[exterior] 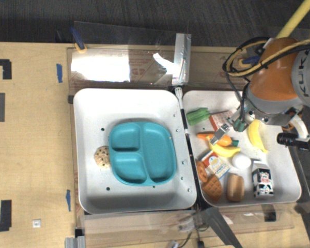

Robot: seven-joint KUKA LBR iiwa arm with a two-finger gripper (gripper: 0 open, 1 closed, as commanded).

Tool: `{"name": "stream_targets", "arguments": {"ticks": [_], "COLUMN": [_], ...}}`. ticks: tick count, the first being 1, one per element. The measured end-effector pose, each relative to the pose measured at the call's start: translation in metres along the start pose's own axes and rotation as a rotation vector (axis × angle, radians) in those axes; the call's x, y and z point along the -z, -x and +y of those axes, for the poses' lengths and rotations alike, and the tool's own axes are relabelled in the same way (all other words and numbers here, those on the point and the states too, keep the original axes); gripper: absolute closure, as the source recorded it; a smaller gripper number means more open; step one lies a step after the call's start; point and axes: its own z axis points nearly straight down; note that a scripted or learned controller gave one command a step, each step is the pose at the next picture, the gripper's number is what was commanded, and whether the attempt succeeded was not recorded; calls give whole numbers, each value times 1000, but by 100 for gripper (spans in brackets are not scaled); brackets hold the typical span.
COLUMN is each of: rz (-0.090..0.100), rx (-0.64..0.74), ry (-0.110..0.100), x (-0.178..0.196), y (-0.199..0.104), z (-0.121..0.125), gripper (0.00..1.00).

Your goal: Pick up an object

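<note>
The right bin [293, 189] holds several toy foods: a green vegetable [198, 115], an orange carrot [206, 136], a yellow banana [256, 136], a second yellow piece [226, 150], a white egg [241, 161], a brown bread roll [235, 186], a waffle [213, 188] and a black-and-white carton [262, 182]. My gripper [222, 132] hangs low over the middle of this bin, just above the carrot and the yellow piece. The arm's orange band and grey wrist cover the bin's upper right part.
The left bin [88, 138] holds a teal divided plate [142, 151] with a cookie [102, 156] beside its left edge. A clear plastic sheet [124, 61] lies behind the bins. Cables loop over the arm at the upper right.
</note>
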Motion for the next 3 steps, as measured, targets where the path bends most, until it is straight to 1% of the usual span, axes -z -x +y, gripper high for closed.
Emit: {"name": "stream_targets", "arguments": {"ticks": [1, 2, 3], "rz": [-5, -11, -6], "rx": [-141, -142, -523], "ry": [5, 13, 10], "x": [-45, -32, 55], "y": [3, 4, -35], "z": [-9, -7, 26], "gripper": [0, 100, 100]}}
